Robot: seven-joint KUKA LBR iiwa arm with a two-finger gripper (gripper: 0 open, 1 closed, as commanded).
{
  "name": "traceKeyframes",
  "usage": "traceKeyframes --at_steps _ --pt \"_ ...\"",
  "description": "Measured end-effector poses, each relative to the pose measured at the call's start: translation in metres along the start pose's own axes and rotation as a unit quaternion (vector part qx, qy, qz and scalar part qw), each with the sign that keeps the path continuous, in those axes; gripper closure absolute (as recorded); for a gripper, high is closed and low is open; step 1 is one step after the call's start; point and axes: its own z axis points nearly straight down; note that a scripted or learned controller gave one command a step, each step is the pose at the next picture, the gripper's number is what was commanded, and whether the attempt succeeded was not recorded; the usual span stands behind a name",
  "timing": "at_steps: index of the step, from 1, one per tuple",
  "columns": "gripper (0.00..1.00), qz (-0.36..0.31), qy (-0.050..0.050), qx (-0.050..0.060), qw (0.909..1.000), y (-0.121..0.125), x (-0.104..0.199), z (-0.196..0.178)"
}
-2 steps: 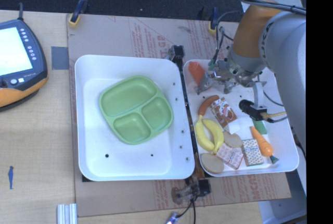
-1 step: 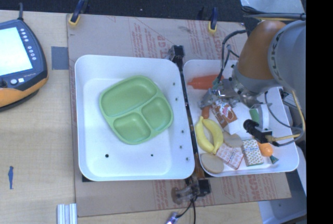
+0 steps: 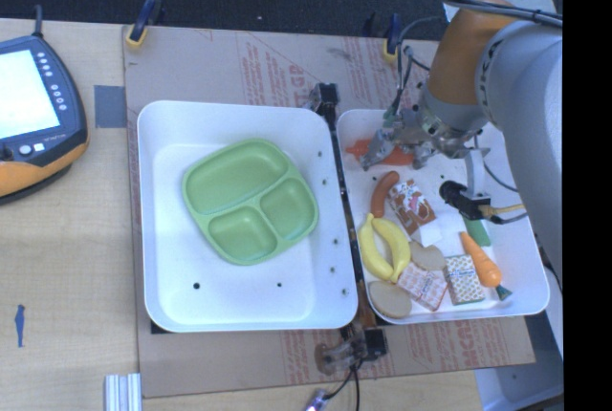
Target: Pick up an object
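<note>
Toy food pile (image 3: 421,251) in right bin (image 3: 521,299); arm angled down from right, gripper (image 3: 400,149) low at far end, finger state unclear.

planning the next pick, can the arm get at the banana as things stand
Probably yes. The banana lies on top in the right bin, uncovered from above, and the pincer hangs over that bin's far end. The sausage and a snack packet crowd its sides, so a clean grip may be tight.
</note>
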Motion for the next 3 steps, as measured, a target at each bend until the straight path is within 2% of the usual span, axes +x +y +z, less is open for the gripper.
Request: traceKeyframes --at_steps 2,3 --pt "0.00 0.001 -0.001 0.000 1.0000 0.000 0.001 0.000" --pt "0.00 0.000 0.000 -0.004 1.0000 0.001 0.003 -0.013"
